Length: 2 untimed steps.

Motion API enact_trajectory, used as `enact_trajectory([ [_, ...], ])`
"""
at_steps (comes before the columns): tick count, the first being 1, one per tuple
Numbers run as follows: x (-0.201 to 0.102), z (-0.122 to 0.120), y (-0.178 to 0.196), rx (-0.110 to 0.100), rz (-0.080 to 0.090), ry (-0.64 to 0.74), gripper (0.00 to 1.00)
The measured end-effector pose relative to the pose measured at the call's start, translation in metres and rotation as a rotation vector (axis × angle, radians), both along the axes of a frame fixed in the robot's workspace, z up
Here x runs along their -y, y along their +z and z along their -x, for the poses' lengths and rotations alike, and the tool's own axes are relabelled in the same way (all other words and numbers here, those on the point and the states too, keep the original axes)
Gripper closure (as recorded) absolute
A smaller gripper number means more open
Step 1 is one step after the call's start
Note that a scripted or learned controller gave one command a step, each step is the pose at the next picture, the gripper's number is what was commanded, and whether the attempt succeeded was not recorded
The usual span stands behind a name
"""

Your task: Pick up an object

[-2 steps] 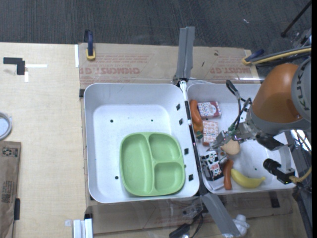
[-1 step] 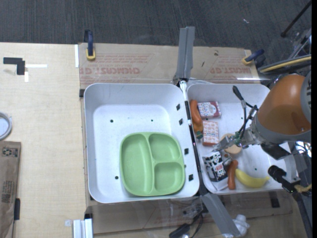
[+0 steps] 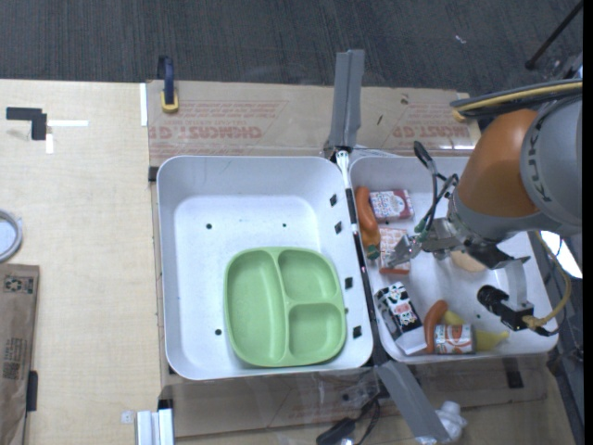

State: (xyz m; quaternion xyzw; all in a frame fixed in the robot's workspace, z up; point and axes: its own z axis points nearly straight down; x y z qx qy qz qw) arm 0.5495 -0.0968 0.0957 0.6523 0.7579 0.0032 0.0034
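Over the right bin (image 3: pixel 537 346) we have the hand (image 3: pixel 400 256) low by its left wall, orange stick (image 3: pixel 369 222) just up-left, long axis along that wall; grip state: cannot tell.

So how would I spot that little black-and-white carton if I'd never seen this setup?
Find the right white bin, under the arm. Along its left wall, toward the near end, lies the black-and-white carton. Its cow-like patches set it apart from the red and orange items around it.
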Motion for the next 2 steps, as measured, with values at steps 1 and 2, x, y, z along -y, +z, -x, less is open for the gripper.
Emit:
enact_trajectory([
  [1, 0.000, 0.000, 0.000, 0.000, 0.000, 0.000, 0.00],
  [2, 0.018, -0.014, 0.000, -0.003, -0.001, -0.169, 0.00],
])
